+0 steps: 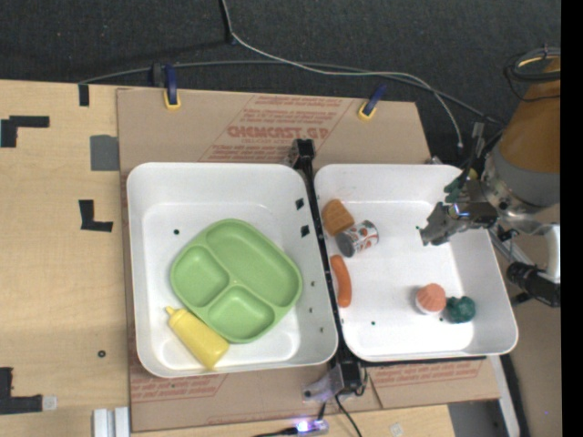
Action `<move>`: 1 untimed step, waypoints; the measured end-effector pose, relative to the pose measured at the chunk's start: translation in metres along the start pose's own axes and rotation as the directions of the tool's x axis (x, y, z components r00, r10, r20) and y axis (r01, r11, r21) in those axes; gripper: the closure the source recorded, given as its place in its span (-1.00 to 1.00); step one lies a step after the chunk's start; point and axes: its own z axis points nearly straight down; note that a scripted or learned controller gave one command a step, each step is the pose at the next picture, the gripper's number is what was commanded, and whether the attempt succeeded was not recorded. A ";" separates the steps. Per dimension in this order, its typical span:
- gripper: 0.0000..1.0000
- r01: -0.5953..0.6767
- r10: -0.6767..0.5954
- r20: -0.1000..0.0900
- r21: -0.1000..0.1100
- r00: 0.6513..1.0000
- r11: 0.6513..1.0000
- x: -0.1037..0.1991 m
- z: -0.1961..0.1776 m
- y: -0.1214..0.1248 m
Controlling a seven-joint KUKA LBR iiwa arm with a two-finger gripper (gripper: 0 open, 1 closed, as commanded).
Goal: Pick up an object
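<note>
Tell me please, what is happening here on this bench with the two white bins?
A grey robot arm with an orange band reaches in from the right, and its gripper hangs over the right bin, near that bin's right side. No object is seen between its fingers. In that bin lie a small can, a brown piece and an orange sausage-like piece near the divider, plus an orange ball and a green object in the lower right. The left bin holds a green divided plate and a yellow bottle.
</note>
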 end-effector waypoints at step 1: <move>1.00 0.005 -0.005 -0.002 0.005 1.000 1.000 0.061 0.004 -0.009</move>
